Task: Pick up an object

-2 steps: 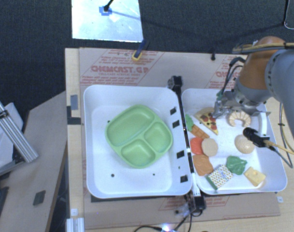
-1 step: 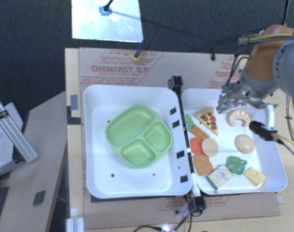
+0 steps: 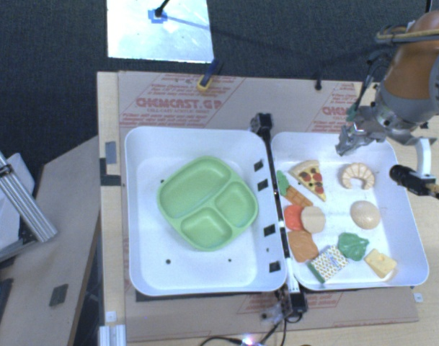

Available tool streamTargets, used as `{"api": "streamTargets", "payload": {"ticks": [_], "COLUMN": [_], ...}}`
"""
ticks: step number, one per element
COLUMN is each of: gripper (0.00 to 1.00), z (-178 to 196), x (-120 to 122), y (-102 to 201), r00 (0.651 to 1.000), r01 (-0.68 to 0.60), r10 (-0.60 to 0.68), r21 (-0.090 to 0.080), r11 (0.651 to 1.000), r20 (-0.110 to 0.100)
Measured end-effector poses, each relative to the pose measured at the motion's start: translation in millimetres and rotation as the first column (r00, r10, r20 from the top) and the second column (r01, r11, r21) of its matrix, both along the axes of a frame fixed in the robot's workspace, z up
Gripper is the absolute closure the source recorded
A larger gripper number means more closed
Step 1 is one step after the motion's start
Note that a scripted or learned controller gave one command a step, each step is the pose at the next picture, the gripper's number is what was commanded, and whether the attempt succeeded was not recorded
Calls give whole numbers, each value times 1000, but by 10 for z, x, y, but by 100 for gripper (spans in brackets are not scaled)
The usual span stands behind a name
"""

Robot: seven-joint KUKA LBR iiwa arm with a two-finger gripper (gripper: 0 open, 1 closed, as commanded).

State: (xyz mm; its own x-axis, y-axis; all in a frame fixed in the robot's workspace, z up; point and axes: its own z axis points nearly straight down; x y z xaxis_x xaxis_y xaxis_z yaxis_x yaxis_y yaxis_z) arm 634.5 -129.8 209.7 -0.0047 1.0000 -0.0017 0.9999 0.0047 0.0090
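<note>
Golden-brown, the toy croissant (image 3: 357, 175) lies near the back of the right bin (image 3: 406, 225), just below and beside my pincer (image 3: 347, 144), which hangs above the bin's far rim with nothing in its grasp; whether its tips are parted I cannot tell. I judge this the approach step: nothing is lifted yet. Next I'd need to come over the croissant and descend (the pizza slice (image 3: 308, 178) sits close on one side). It looks curved, ridged, and probably rigid plastic.
</note>
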Motion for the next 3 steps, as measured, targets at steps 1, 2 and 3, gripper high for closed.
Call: {"api": "streamTargets", "payload": {"ticks": [1, 2, 3], "gripper": [100, 100, 100], "z": [162, 61, 48], "x": [12, -166, -192], "y": [0, 550, 809], "r00": [1000, 1000, 1000], "r01": [0, -4, -3], "r10": [0, 4, 3], "r21": [1, 4, 3], "r11": [1000, 1000, 1000], "r20": [-5, -9, -8]}}
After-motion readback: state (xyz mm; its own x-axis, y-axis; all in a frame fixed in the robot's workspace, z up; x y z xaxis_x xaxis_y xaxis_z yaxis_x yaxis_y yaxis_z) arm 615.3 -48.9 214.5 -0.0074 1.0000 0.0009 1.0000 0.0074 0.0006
